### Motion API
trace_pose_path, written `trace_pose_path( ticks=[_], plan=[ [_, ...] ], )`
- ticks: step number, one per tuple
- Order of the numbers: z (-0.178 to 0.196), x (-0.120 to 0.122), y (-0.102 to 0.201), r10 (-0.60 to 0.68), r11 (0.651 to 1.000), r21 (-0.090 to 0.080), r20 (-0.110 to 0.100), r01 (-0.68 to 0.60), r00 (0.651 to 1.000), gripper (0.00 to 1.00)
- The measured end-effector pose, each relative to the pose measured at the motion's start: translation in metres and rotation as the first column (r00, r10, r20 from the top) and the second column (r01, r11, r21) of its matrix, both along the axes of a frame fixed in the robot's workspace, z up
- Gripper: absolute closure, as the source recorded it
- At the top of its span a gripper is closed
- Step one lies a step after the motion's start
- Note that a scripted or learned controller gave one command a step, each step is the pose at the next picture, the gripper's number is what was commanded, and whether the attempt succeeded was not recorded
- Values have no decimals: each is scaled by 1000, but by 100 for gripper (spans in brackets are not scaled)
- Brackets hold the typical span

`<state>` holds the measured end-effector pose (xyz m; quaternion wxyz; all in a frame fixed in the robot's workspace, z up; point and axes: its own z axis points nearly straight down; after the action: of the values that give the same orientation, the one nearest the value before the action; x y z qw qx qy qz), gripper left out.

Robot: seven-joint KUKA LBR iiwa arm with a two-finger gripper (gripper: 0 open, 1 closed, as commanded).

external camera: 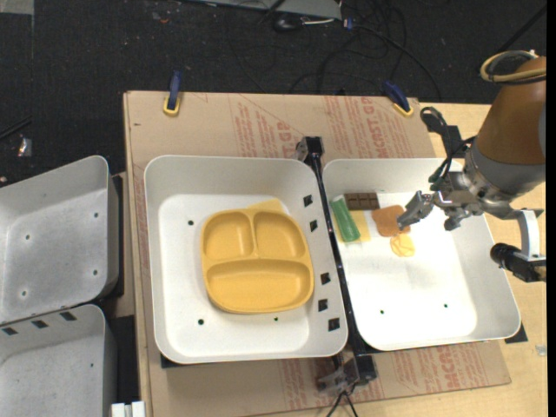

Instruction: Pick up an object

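Objects crowd the right bin's (486,320) left wall: green block (348,224), brown bar (362,201), orange piece (387,221), yellow piece (402,246). The gripper (415,213) hovers there, grip state unclear; it could snag two or slip.

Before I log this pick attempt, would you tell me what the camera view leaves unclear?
- Gripper: too small and blurred to tell whether anything sits between the fingers.
- Orange piece: its right end lies under the gripper, so contact is unclear.
- Yellow piece: too small to identify.
- Brown block and green block: whether they touch cannot be judged.
- Arm: cut off by the right edge.
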<state>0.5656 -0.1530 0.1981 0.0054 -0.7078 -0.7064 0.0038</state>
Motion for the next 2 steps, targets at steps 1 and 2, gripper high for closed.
trace_pose_path(
  ticks=[1,2],
  plan=[
    [7,3,0,3,1000,-2,13,-3,1000,0],
    [-50,-1,0,0,1000,-2,9,0,1000,0]
  ],
)
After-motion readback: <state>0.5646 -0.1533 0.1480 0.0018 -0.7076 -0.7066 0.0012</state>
